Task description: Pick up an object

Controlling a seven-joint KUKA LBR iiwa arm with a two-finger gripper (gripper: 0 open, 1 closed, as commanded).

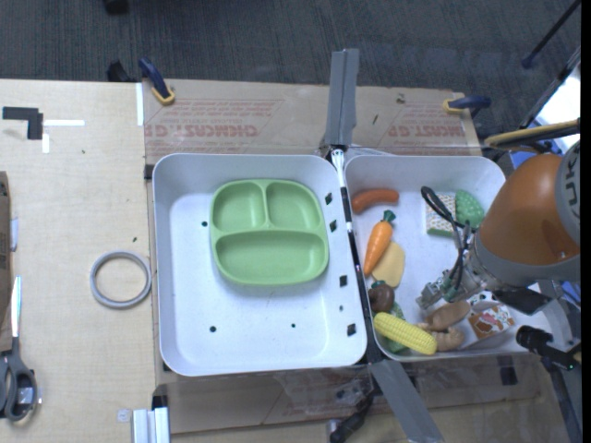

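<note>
Pale wood forms the bench (74, 210), which carries two shallow white plastic bins side by side. The left bin (185, 330) holds a light green three-compartment plastic tray (270, 231). The right bin (416, 166) holds a cluster of toy food items. The grey arm with an orange band (531, 220) reaches into the right bin from the right side of the camera view.

The end effector (443, 289) sits low in the right bin, near its front right part. Whether it is wide or narrow cannot be told; cabling and the wrist obscure the tip, and nothing is visibly held.

Candidate objects, largest first:
- Yellow toy corn cob (404, 332): lies toward the front left of the end effector, long axis running diagonally from upper left to lower right.
- Orange toy carrot with green top (379, 244): lies to the left and rearward, long axis roughly front to back.
- Red toy sausage (374, 197): lies rearward left, well apart.
- Tan potato-shaped toy (450, 315): lies just beside the tip, on its front side.

Judgement: the tan toy is the nearest target; a short descent toward the front would reach it.

A grey tape ring (121, 278) rests on the bench, left of the bins.
</note>
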